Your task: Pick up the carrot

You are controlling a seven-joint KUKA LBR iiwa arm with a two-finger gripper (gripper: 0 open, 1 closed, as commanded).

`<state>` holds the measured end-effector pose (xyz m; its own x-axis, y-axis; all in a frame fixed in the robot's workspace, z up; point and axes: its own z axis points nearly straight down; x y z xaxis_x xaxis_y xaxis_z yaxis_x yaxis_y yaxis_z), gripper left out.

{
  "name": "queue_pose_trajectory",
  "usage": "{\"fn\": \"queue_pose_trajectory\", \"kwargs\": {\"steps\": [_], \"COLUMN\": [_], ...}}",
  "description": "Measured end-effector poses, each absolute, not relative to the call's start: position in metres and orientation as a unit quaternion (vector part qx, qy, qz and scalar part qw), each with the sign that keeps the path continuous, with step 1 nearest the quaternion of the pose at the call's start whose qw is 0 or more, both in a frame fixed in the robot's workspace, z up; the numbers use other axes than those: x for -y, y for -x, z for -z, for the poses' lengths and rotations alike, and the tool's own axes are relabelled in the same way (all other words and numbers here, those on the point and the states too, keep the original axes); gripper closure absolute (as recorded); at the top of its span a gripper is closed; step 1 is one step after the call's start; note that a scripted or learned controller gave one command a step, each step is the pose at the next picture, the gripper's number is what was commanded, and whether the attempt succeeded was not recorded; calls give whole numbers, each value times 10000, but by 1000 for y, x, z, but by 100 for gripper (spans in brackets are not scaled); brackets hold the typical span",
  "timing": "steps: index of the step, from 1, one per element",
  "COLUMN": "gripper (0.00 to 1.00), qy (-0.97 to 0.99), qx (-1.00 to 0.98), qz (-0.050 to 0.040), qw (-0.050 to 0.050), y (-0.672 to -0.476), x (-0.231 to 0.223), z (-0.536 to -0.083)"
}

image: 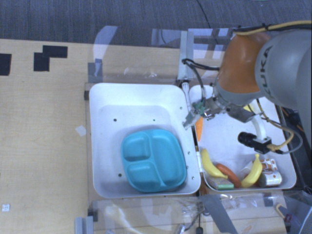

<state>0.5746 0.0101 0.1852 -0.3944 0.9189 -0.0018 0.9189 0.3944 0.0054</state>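
Left bin (97, 130): a shallow white tray holding a blue divided plate (153, 160), which lies flat toward the near right corner. Nothing in this bin bears on the task.

At the wall shared by the two bins, the gripper (196, 115) hangs low, pointing down and toward the left, just over the left edge of the right bin (287, 179). The carrot (198, 127) shows as a short orange piece directly beneath the gripper, close against that dividing wall. The gripper body covers its upper end, so it cannot be determined whether the fingers are spread or pinching the carrot; contact cannot be confirmed either.

Further right, along the near edge of the right bin, lie a yellow banana (210, 165), a reddish sausage-shaped item (229, 173), a small green piece (224, 185), a second banana (252, 172) and a small can (270, 172). The arm (278, 57) fills the upper right.

Assessment: the approach appears complete, with the gripper positioned over the correct object. A secure grasp is not verified, and the lift clear of the bin remains to be done.
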Motion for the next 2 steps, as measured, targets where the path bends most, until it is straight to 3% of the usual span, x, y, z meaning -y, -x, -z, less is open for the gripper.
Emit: {"fn": "queue_pose_trajectory", "kwargs": {"steps": [1,2], "gripper": [0,0], "qy": [-3582,-2584], "qx": [-9337,-9660], "qz": [-18,-15], "qw": [30,46], "y": [-544,-605], "x": [-7,24], "z": [-186,-186]}}
